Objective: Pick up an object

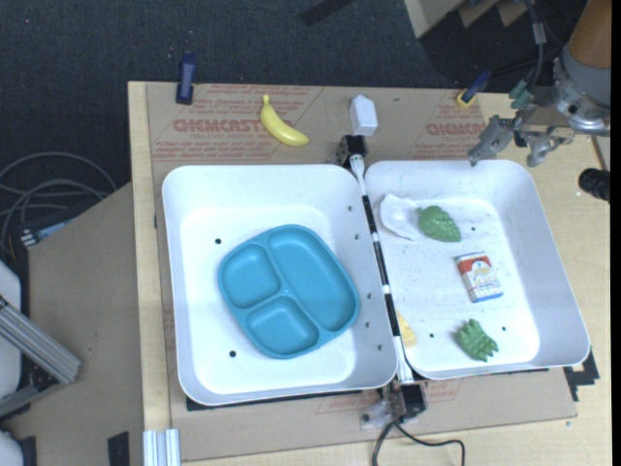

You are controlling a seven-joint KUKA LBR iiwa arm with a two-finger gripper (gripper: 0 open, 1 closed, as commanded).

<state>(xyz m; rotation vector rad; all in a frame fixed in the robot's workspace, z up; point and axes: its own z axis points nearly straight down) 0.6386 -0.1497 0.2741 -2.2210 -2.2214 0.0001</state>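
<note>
Pincer sits above the far rim of the right bin, near its back right corner, fingers spread open w/ nothing between them. Candidate objs all lie toward the camera from it, inside that bin: green lump on a white rag is nearest, down and to view-left of the pincer; red/white box sits mid-bin, roughly straight below the pincer in frame, long axis running near-to-far w/ a slight tilt; second green piece is well apart by the near rim. Left bin holds a blue tray, farthest off. Banana lies on the bench behind the left bin, outside both. Arm comes in from view-right, wrist up high, pincer off any obj. My guess: shortest move is to the green lump, then drop. Box prob needs the fingers set across its short side.
</note>
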